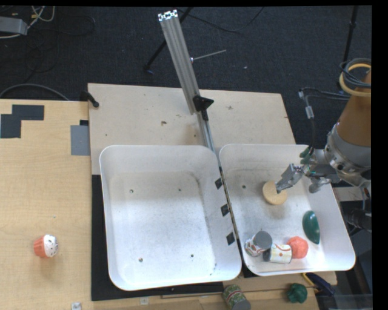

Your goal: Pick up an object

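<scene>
Here the tool [290, 180] hovers just beside the tan disc [274, 194].

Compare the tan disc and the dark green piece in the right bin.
The tan disc is round and pale; the dark green piece is elongated, pointed and dark. The disc lies mid-bin right under the claw; the green piece lies nearer the bin's right wall, apart from the claw. Both rest loose on the right bin floor.

No readable text, label, brand or number appears anywhere in the camera view. The only sign-like mark is a black-and-white checker pattern [168, 15] capping the slanted aluminium rail [185, 66].
</scene>
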`<state>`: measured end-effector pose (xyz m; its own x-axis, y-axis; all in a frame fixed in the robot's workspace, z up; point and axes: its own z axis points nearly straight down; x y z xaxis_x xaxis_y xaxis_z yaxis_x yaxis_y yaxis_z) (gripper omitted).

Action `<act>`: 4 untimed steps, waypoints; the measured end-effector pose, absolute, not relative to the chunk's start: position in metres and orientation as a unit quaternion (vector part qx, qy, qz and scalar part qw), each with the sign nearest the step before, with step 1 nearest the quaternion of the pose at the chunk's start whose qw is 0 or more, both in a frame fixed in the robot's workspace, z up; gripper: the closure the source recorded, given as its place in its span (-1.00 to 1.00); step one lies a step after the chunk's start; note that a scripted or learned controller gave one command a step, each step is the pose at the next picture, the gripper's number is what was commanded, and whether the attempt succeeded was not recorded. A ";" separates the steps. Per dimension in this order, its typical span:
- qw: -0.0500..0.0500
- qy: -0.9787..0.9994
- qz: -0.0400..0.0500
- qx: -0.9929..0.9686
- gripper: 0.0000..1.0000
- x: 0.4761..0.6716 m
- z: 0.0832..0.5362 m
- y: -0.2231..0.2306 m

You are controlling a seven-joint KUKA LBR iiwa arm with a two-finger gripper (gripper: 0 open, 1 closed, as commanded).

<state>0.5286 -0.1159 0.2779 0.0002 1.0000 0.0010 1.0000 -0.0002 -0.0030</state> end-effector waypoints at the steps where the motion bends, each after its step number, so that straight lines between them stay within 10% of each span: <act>1: 0.001 -0.706 0.001 -0.708 -1.00 0.529 0.278 -0.117; 4: 0.004 -0.707 0.002 -0.707 -1.00 0.527 0.129 -0.122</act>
